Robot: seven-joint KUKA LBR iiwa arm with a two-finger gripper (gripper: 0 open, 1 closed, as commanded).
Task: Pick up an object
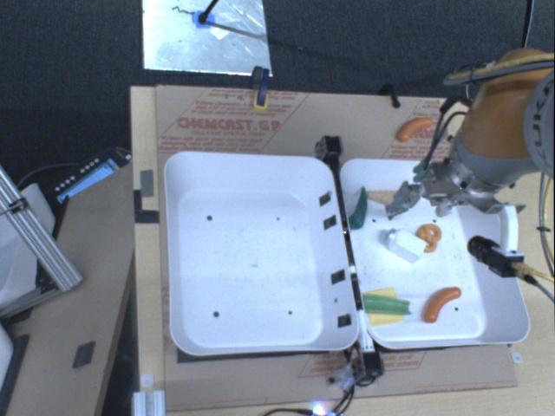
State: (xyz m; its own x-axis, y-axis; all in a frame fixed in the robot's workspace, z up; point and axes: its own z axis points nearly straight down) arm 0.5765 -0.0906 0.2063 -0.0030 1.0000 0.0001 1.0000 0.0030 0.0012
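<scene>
Over the right bin (499, 319), the tool (404, 201) hangs above a white block (403, 247); its opening cannot be told.

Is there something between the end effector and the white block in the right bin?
Nothing visible. The end effector hangs just above the white block, with bare bin floor between; the orange curl lies beside it.

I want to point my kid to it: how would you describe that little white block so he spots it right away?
Look at the right bin, the one under the robot arm. Near its middle, just below the gripper, lies the white block, beside a small orange curl. It is the one boxy, white piece; everything near it is green, yellow or orange.
</scene>
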